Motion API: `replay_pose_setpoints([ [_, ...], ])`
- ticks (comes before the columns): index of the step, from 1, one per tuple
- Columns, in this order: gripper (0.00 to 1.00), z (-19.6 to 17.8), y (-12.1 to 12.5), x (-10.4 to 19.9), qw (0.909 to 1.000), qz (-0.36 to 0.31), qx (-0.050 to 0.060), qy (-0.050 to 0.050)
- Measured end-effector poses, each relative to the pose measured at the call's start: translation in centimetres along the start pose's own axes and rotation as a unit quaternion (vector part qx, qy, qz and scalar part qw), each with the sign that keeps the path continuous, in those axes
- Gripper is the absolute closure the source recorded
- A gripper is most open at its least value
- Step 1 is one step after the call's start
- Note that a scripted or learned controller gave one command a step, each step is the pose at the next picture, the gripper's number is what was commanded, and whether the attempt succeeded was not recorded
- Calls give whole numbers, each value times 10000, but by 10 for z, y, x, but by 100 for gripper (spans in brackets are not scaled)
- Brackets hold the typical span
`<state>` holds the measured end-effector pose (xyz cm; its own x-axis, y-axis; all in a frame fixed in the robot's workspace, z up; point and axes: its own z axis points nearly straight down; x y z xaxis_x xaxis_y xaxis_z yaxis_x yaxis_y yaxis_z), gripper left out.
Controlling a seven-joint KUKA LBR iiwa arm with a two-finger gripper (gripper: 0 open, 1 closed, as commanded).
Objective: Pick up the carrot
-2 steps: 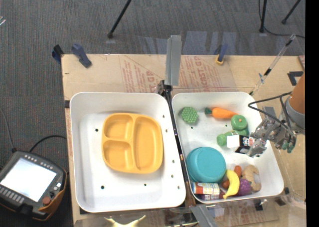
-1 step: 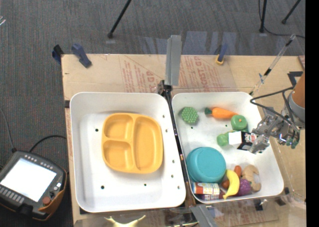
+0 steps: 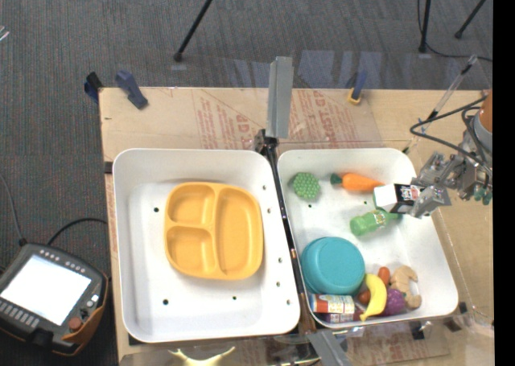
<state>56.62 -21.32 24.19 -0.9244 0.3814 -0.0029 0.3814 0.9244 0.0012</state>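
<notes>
One carrot lies just left of the jaws.

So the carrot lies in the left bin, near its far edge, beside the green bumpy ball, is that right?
Not quite. The camera view shows the carrot in the right bin, not the left one. The rest holds: it lies near that bin's far edge, with the green bumpy ball beside it. The left bin holds a yellow divided plate.
</notes>
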Motion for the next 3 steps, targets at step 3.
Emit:
replay_pose_setpoints([
  [3,100,63,-25,67,9934,-1150,4,-26],
])
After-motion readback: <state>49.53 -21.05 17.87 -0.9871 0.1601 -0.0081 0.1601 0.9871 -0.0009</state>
